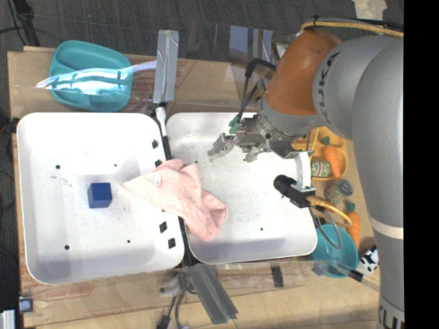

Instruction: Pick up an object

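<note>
A small blue cube (100,195) lies on the floor of the left bin (41,252). A pink cloth (182,196) is draped over the divider between the bins, with most of it in the right bin (274,242). My gripper (231,154) hangs over the upper middle of the right bin, up and to the right of the cloth and apart from it. Its two metal fingers (218,147) are spread, so it is open with nothing between them.
A teal plastic container (89,74) sits beyond the left bin's far edge. Orange toy pieces (333,162) and a teal cup (336,249) lie along the right bin's right side. The arm (357,101) covers the upper right.
</note>
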Robot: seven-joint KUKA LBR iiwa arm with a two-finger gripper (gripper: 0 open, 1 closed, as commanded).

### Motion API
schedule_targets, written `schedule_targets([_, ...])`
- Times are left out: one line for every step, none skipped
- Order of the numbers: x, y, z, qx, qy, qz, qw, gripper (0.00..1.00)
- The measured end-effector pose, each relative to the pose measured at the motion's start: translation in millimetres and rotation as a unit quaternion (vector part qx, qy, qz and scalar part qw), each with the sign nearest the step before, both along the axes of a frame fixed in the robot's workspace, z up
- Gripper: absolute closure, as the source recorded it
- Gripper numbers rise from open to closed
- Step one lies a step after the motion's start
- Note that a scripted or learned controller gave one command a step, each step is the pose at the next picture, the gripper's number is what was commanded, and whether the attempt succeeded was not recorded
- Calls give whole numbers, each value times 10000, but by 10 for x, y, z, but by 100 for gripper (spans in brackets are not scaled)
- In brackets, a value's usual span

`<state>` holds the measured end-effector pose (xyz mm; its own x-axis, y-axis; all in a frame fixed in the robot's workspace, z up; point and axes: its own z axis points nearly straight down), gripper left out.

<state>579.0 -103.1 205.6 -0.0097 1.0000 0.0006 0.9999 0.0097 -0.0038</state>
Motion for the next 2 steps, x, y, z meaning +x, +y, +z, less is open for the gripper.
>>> schedule_targets([-362,115,-976,-2,-1,210,9998,0])
schedule_targets([-848,0,-1127,3,-32,817,9967,0])
